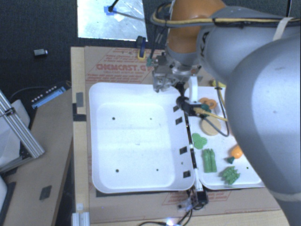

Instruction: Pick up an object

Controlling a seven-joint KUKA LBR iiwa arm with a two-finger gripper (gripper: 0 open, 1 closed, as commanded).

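The claw [163,83] hangs over the far edge of the left bin [101,126], close to the corner where the two bins meet. It shows as a cluster of grey metal parts under the orange band [188,20] of the arm [254,69], and whether it is open or closed cannot be told from this slant; nothing can be seen between its tips.

The things to pick all lie in the right bin [249,181], on the other side of the divide from the claw and nearer the camera. Closest to it is an orange ring-shaped piece [208,103] near the far end of that bin, with a pale tan disc [210,126] just toward the camera from it. Further on, a round green piece [199,141] lies beside the divider, then a long green block [209,160], then a knobbly green toy [230,174] near the front rim. A small orange object [236,151] sits at the edge of the arm's bulk — partly hidden by it. None of these touches the claw.

A row of black clips [183,150] runs along the seam between the bins. Both bins rest on a brown cardboard sheet [115,67] on the counter [51,140], and a shiny square panel [110,13] lies beyond it on the dark floor.
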